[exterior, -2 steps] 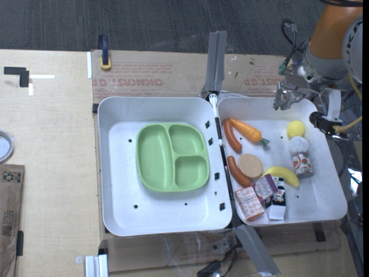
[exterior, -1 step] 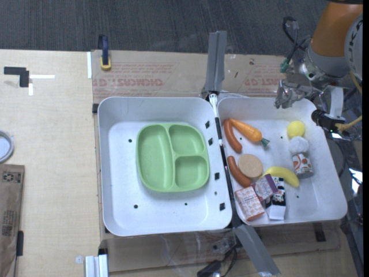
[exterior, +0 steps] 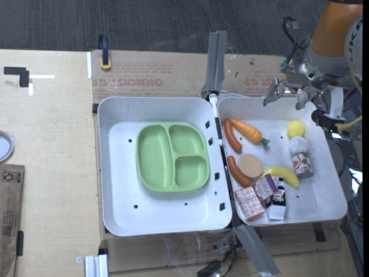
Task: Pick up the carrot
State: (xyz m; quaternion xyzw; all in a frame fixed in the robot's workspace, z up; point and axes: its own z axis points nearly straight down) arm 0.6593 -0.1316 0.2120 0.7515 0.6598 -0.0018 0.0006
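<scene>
Nearest the camera, small printed food cartons (exterior: 260, 196) lie at the front of the right white bin (exterior: 323, 209), beside a yellow banana (exterior: 282, 175), a round tan biscuit (exterior: 251, 165) and a red sausage (exterior: 238, 171). Further back in that bin, the orange carrot (exterior: 244, 130) lies tilted, just beside a second red sausage (exterior: 232, 136). Above the bin's far rim, well apart from the carrot, the grey two-finger gripper (exterior: 286, 94) hangs with fingers spread, holding nothing. A green divided plastic plate (exterior: 172, 156) sits in the left white bin (exterior: 118, 212).
</scene>
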